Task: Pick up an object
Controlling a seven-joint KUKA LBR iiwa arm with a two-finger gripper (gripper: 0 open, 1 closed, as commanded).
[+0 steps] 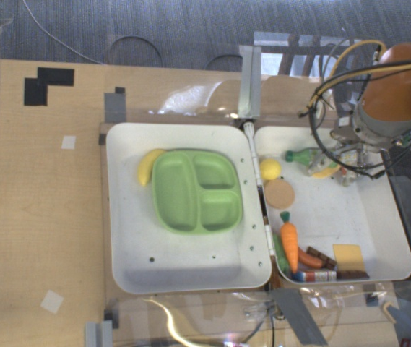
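Partly hidden banana (146,168) under plate (194,191)

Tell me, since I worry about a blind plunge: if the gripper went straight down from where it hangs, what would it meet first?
Probably the small yellow piece lying beside the green bottle in the right bin; the gripper hangs over its far corner, though depth is unclear.

Arm (400,85): grey, orange band above the wrist, entering from 3 o'clock and sitting at about 2 o'clock in the view. Wrist pointed downward, black and yellow cables looped around it toward 10 o'clock. Gripper (349,170): low beneath the wrist, partly masked by cables.
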